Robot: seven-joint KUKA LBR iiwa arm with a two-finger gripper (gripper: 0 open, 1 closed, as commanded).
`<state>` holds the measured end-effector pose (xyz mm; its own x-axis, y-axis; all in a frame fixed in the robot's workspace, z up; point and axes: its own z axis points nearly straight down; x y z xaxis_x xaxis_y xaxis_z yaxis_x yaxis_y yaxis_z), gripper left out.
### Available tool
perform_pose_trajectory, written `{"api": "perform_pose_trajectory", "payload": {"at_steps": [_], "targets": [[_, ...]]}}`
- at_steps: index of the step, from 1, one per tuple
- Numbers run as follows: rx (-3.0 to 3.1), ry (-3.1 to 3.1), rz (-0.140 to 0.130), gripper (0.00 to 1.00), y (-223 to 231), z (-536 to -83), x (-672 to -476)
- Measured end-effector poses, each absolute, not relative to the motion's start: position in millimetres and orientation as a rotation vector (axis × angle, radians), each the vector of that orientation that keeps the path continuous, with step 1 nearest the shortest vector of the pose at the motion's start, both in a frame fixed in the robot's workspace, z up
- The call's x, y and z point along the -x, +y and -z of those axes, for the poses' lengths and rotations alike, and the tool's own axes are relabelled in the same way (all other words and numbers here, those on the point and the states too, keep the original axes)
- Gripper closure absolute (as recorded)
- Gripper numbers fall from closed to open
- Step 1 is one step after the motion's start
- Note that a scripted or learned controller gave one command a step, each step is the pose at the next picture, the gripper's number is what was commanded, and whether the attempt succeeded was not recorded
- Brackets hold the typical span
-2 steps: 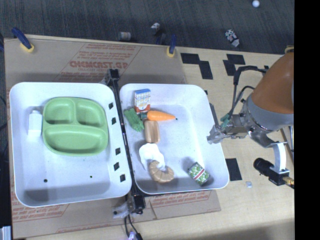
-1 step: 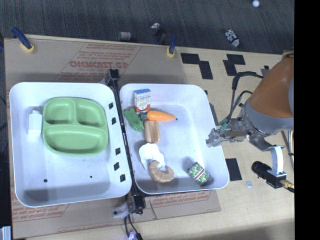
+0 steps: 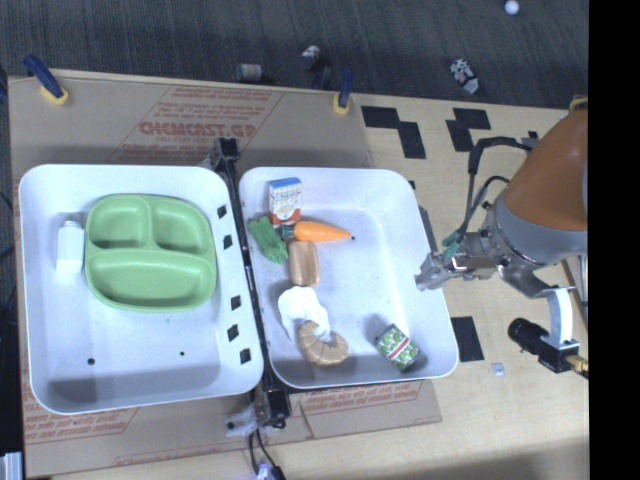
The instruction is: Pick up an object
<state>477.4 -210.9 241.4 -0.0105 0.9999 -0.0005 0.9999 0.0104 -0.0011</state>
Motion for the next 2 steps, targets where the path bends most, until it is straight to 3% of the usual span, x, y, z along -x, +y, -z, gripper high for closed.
{"api": "perform_pose_trajectory", "payload": {"at_steps": [1,2], "targets": [[2.212,-2.229,-0.001,1.0,-167.6,-228.6,-477.0],[2.217,-2.226,0.0,1.0,-185.1,-233.7,-476.7]]}}
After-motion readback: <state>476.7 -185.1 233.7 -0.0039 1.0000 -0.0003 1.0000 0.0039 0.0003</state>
